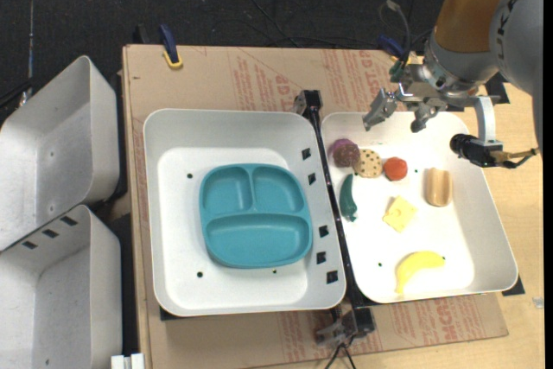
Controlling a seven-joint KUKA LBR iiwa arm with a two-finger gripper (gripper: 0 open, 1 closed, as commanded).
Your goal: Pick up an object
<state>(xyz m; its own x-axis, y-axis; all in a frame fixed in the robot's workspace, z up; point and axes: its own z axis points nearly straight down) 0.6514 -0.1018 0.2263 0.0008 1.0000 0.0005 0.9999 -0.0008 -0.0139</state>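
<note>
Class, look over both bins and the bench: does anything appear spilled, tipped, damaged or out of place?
Nothing stands out. The teal divided plate lies flat in the left bin; the toy foods, banana included, lie loose in the right bin. The gripper hangs above its far edge, fingers apart, holding nothing.

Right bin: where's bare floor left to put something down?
In the right bin, bare patches lie between the banana and the near-left corner, and right of the cheese. It's crowded near the grapes, cookie and tomato.

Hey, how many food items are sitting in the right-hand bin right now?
7: purple fruit, cookie and tomato in a row; green pepper on the left; bread roll on the right; cheese in the centre; banana nearest.
</note>
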